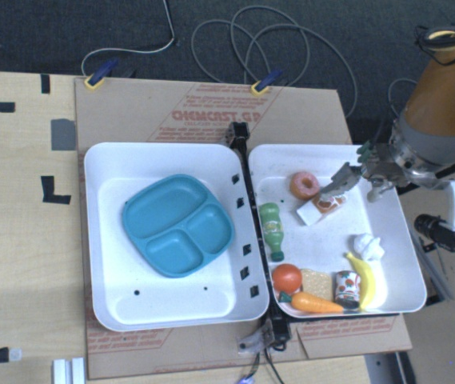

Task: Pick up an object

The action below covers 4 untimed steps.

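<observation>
Dark carpet with thin grey cables lies behind the bench, and on the bench a brown cardboard sheet [211, 114] carries the two white bins. My arm [439, 102] comes in from the right side, and my gripper [345, 181] hangs over the right bin [399, 214], in its upper part. I see two fingers [335, 189] pointing down and to the left; they seem to stand a little apart, but I cannot tell clearly how wide, and I see nothing held between them.

Just under my fingertips lies a small white packet with a red mark [321, 209], so close that I cannot say whether I touch it or only hover above it. Just beside my tips, to the left, is a pink doughnut [305, 185]. Further left and lower, near the wall between the bins, a green bottle [271, 229] lies on its side. Below me, toward the near-right part of the bin, is a white crumpled thing [368, 246], and under it a yellow banana [366, 278]. Along the near wall, well apart from my tips, are a red tomato [287, 278], an orange carrot [317, 302], a beige cracker-like square [317, 281] and a small can [345, 288].

Far to my left, the left bin [103, 214] holds a blue divided plate [177, 224].
</observation>
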Each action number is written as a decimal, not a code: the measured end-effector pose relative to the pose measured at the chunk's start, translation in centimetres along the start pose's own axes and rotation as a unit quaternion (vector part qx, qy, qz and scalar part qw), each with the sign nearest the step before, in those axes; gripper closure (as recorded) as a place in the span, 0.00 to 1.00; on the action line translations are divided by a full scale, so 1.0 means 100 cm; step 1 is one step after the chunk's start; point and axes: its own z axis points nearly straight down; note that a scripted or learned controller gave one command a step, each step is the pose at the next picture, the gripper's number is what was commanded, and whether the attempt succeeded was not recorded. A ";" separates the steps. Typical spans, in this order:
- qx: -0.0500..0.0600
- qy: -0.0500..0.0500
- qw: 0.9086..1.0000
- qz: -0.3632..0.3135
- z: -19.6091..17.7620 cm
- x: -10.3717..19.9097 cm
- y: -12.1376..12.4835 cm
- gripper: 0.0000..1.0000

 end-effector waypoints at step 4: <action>-0.002 -0.001 1.000 0.000 0.187 -0.003 0.061 0.00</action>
